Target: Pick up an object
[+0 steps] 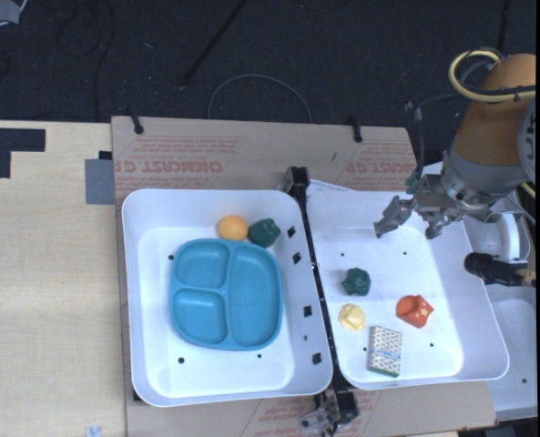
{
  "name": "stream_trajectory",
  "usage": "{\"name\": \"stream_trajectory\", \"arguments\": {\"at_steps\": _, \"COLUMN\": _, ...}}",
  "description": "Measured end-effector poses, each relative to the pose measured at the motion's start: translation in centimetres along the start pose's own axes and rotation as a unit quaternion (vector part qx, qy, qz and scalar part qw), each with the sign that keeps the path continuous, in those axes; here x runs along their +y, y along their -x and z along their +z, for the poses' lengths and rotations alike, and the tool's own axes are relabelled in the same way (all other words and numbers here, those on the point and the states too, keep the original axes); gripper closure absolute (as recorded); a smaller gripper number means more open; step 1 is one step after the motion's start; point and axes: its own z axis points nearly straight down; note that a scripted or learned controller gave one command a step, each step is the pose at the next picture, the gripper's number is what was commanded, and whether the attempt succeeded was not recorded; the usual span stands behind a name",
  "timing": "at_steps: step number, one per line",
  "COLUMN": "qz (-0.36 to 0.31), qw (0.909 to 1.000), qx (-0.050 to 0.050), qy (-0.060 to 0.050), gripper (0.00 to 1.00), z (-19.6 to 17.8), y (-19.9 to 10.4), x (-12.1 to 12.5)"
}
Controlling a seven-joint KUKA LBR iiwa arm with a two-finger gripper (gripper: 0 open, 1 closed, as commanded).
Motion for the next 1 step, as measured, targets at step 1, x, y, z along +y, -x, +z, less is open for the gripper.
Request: {"name": "stream_trajectory", "arguments": {"at_steps": 1, "qz": -0.001, "qw": 1.0, "qx": -0.001, "qy": 0.007, "gripper": 0.0, "z": -0.8, "y": 0.02, "x": 0.27}}
